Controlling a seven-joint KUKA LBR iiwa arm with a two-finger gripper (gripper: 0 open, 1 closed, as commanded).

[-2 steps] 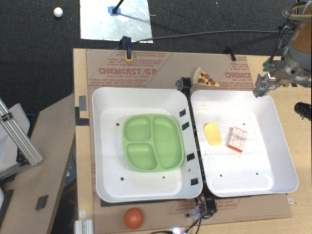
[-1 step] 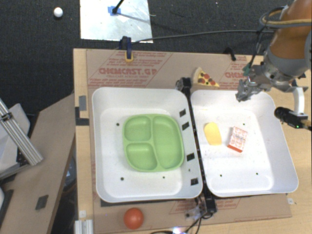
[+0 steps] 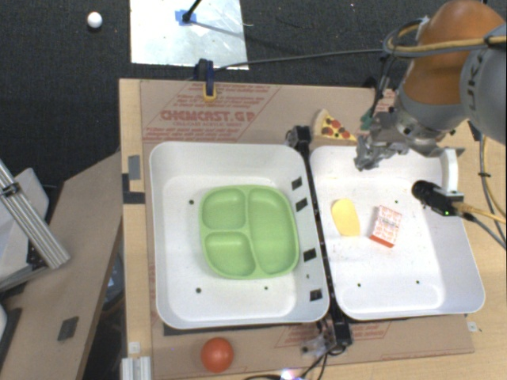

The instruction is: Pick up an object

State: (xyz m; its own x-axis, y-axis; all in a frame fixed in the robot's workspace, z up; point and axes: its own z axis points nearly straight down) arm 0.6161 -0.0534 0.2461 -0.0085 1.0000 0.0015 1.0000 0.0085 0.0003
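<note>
The grey arm's two-finger gripper (image 3: 369, 161) hangs over the far edge of the right shallow white bin (image 3: 444, 291) — nothing sits between its tips, and how wide it stands cannot be told. Nearer in that bin lie a pale yellow rounded block (image 3: 345, 217) and, just beside it, a small red-and-white packet (image 3: 386, 226). The left white bin (image 3: 170, 212) holds a green three-compartment plastic plate (image 3: 248, 231).
</note>
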